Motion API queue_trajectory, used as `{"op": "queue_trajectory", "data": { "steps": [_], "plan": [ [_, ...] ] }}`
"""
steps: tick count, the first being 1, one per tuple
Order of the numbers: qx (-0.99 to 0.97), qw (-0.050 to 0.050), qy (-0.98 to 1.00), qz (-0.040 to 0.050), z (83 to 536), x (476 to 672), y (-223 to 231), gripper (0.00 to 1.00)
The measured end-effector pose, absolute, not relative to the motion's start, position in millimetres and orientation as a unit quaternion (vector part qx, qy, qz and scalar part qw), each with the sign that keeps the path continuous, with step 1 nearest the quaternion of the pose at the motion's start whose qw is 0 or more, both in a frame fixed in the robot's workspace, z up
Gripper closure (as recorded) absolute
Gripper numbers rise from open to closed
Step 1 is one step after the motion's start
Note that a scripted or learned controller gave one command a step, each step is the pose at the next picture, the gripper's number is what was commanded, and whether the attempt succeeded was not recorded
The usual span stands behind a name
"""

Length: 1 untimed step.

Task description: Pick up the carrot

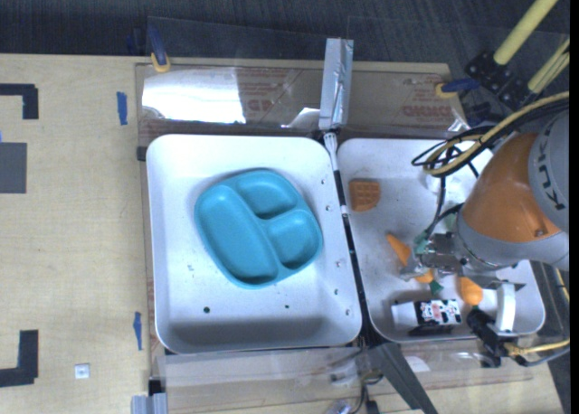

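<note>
Dark letters "KU", the start of the maker's name, run down the grey arm [554, 173] at the right edge. Reddish print on the clear panel [271, 89] behind the bins is too faint to read.

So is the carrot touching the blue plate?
Apart. The camera view shows the carrot lying in the right bin, while the blue plate sits in the left bin, a divider between them.
</note>
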<state>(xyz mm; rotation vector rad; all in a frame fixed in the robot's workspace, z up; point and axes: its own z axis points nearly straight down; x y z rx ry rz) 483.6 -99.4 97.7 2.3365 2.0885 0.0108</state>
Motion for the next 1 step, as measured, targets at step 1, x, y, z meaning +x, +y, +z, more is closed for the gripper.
{"op": "queue_trajectory", "data": {
  "steps": [1],
  "plan": [
    [0.788,0.001,0.616,0.0019,186.8,590.1,-60.6,1.00]
  ]
}}
